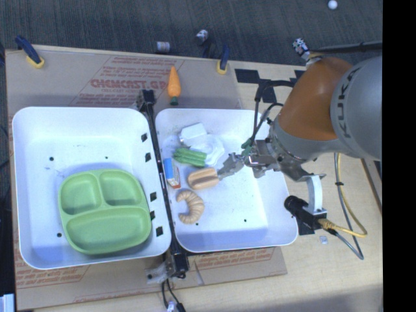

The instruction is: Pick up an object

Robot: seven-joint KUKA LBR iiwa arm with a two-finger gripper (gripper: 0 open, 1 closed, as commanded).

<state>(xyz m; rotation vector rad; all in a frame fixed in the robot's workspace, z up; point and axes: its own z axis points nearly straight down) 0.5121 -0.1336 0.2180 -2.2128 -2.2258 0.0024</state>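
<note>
Tool (pixel 229 166): grip state we cannot tell; sits beside the hot dog (pixel 203 178). We advise centring over it before closing.

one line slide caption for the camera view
KUKA arm's gripper reaching over the right bin beside a hot dog and croissant; green divided tray in the left bin.

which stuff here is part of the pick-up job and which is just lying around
Job: gripper; right bin items: hot dog, croissant, green beans, white block.

Lying about: green tray in left bin, carrot on the cardboard, blue clamps.
</note>
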